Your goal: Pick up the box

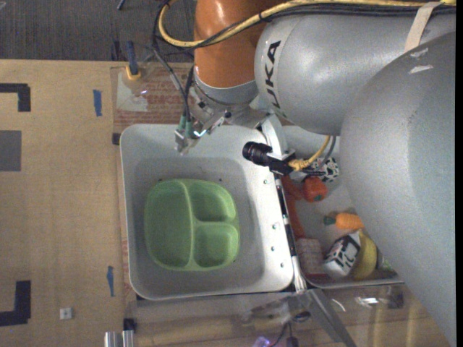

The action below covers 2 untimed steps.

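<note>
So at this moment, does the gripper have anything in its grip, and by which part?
Nothing is held. The gripper hangs over the back rim of the left bin, apart from the green divided plate; no box sits between its fingertips.

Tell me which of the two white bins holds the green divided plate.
The left bin, on the side of the bench away from the arm. The green divided plate lies in its middle; the right bin holds small mixed items instead.
</note>
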Available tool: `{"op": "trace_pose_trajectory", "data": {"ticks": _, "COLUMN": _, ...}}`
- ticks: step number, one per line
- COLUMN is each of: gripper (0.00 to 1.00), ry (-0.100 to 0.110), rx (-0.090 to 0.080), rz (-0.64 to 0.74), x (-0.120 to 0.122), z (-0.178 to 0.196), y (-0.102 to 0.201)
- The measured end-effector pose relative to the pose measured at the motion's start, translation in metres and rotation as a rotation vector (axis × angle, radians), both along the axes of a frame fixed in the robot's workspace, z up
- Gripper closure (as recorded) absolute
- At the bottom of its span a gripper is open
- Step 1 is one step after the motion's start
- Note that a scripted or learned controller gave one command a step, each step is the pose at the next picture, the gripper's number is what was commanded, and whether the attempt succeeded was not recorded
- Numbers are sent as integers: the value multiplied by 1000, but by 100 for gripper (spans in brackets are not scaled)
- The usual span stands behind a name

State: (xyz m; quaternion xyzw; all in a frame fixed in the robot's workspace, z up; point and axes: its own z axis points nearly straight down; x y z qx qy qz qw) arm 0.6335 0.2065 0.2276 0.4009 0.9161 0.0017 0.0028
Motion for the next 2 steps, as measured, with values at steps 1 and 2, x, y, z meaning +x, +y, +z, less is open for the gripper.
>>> {"op": "trace_pose_trajectory", "data": {"ticks": 1, "gripper": 100, "ry": 6, "rx": -1, "rz": -55, "x": 11, "z": -26, "y": -46}}
{"op": "trace_pose_trajectory", "data": {"ticks": 2, "gripper": 100, "ry": 7, "rx": 0, "rz": -189, "x": 3, "z": -39, "y": -42}}
